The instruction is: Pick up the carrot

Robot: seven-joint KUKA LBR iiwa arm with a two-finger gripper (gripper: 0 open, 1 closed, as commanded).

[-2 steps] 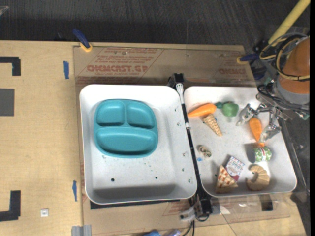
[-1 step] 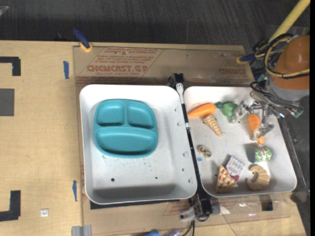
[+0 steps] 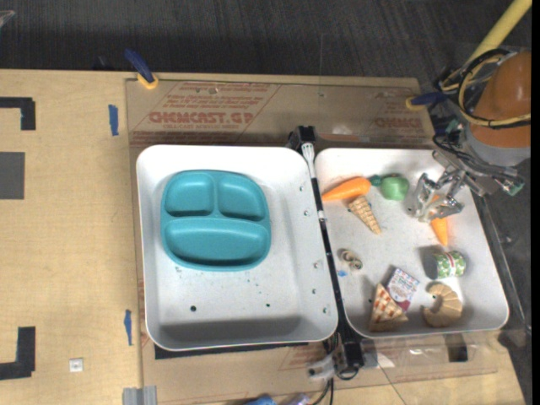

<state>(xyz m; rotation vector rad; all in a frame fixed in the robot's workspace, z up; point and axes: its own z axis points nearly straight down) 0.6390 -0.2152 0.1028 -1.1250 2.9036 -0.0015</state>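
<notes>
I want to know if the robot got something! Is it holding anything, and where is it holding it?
Nothing is held. The gripper hangs open just above a small orange piece; the carrot lies apart to its left.

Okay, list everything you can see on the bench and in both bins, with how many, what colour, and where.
Divided plate: one, teal, left bin.
Carrot: one, orange with green top, right bin, upper left.
Small carrot-like piece: one, orange, just below the gripper.
Ice cream cone: one, tan, under the carrot.
Pizza slice: one, near the front.
Green-and-white item: one, right side.
Tan pastry-like item: one, front right.
Gripper: one, metal, over the right bin.
</notes>
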